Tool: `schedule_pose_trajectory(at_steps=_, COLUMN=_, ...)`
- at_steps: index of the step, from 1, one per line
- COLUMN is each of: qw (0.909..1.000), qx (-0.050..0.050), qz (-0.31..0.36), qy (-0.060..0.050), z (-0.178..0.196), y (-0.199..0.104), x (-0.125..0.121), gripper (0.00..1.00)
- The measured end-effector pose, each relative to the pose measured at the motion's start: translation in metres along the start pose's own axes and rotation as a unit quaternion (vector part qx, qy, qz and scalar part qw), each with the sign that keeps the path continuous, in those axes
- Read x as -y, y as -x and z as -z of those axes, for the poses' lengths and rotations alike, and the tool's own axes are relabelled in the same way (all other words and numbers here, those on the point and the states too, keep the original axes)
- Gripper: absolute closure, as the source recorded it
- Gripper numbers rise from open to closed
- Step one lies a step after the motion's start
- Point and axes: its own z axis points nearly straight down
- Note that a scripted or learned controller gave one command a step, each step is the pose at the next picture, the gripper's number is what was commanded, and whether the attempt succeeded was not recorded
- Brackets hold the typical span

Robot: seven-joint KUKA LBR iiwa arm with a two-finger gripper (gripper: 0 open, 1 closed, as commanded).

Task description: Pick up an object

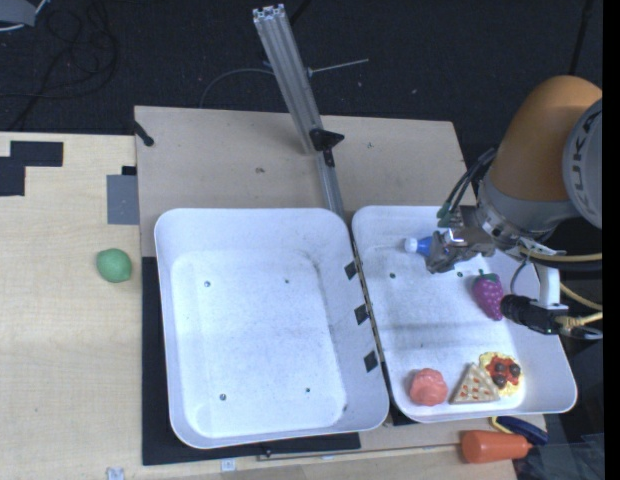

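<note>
pale wooden counter [50, 318] under dark cabled floor, two white bins side by side, arm reaching in from the right.

the tool [445, 253] hangs over the upper part of the right bin [390, 358], just beside a small blue and white bottle [418, 245]; i cannot tell how it is set or whether it has the bottle. a purple grape bunch [488, 294] lies nearby, and a red lump [427, 386] and a fruit-topped pastry wedge [488, 378] sit along the near wall. a green ball [114, 265] rests on the counter left of the left bin [250, 328], an orange carrot-like piece [493, 446] below the right one.
</note>
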Motion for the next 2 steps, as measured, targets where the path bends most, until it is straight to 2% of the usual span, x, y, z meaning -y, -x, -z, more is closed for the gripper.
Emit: schedule_pose_trajectory(at_steps=2, qw=1.0000, qx=-0.001, qz=0.002, qy=-0.002, z=0.002, y=-0.107, x=0.024, gripper=1.00)
